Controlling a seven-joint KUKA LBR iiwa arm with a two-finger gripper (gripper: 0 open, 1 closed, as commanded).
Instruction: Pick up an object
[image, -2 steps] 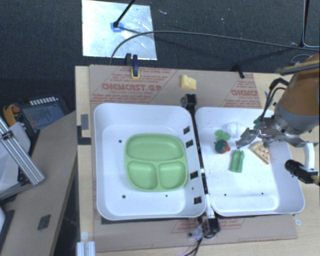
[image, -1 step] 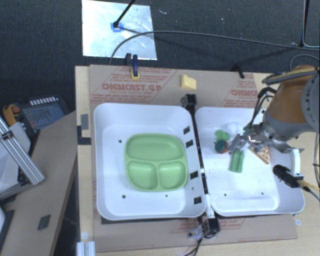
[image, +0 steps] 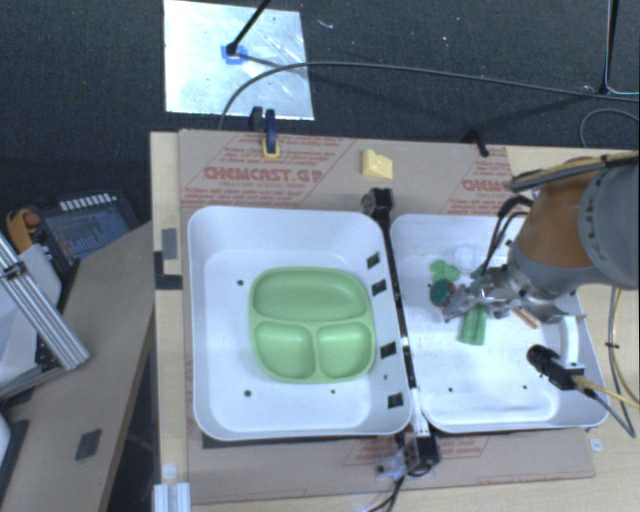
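Setup: 2 white bins side by side on the desk (image: 300, 170). The left bin (image: 215, 300) holds 1 green plate (image: 310, 325) with 3 compartments, lying flat near its middle. The right bin (image: 500, 400) holds the small items, clustered in its rear left part.

Tool (image: 478, 300): low in the right bin, over that cluster. A green block (image: 473, 327) lies tilted just below and in front of it, touching it or very nearly. A dark green round piece (image: 440, 292) sits just to the block's left, and a lighter green piece (image: 441, 268) lies just behind that. A pale blurred thing (image: 465, 257) lies further back; I cannot say what it is.

Tool state: I cannot tell whether it is spread or pressed together, since my own wrist covers much of it from this angle. I cannot confirm that the block is pinched.

Step, as I judge it: the grasp attempt itself, with the green block as the likely target. The lift is not yet done, as the block looks to rest on the bin floor.

Next move calls for:
1. A firm hold on the block alone, without catching the dark round piece beside it.
2. A straight lift, then a check that the block comes up with the tool.

Risk: the block is tilted and may slip or roll.
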